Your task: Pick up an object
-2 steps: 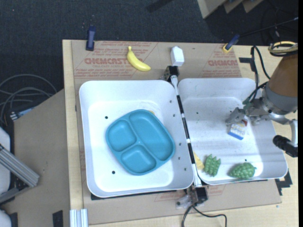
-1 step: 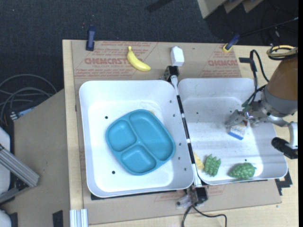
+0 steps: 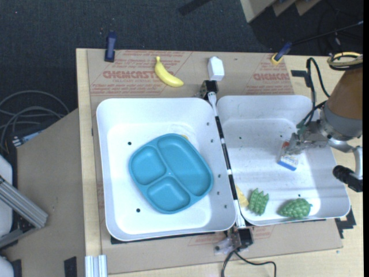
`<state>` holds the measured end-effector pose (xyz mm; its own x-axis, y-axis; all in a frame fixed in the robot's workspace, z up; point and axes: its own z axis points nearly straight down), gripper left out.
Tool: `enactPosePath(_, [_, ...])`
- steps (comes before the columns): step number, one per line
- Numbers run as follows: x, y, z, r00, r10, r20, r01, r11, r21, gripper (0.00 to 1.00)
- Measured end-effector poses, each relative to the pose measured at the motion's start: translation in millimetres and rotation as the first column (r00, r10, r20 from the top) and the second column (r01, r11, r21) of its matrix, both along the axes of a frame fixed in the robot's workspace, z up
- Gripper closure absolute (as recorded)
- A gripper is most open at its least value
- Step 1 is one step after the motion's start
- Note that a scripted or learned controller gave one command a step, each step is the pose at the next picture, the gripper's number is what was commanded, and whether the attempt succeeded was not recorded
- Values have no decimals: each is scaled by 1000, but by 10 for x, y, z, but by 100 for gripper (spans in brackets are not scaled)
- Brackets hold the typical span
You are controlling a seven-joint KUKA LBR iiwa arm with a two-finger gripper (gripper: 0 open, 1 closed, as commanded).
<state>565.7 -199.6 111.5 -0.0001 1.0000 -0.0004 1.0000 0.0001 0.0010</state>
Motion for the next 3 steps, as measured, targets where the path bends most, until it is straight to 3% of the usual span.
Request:
enactPosePath(1, [-1, 0, -2, 1000, 0, 0, 0, 1000, 0, 0])
enactPosePath(2, [-52, 130, -274, 1000, 0, -4, 0, 1000, 2, 0])
enactPosePath(3, [-291, -256, 511, 1000, -1, 2, 1, 1000, -3, 0])
